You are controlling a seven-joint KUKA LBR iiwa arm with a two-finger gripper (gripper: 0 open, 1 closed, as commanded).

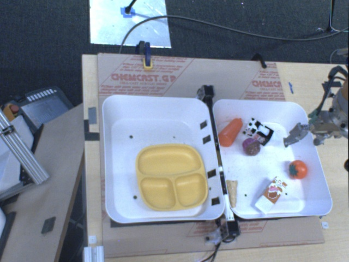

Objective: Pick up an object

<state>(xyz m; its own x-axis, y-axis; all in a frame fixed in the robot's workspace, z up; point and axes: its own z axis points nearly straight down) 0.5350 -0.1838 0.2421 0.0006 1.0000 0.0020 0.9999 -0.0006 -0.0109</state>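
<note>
The right bin (313, 203) holds several small things: an orange carrot (230, 132), a black-and-white toy cow (258, 130), a purple lump (251, 146), a red-orange tomato (298, 169), a small white and red carton (271, 192) and a tan cone (232, 192). My gripper (306, 136) hangs over the bin's right side, above and just behind the tomato. Its fingers stand open with nothing between them. The cow lies to its left, apart from the near finger.
The left bin (117, 146) holds a yellow divided plate (172, 176). Black clips run along the seam between the bins. A grey device sits off the bench at the far left, and a cable crosses the floor behind.
</note>
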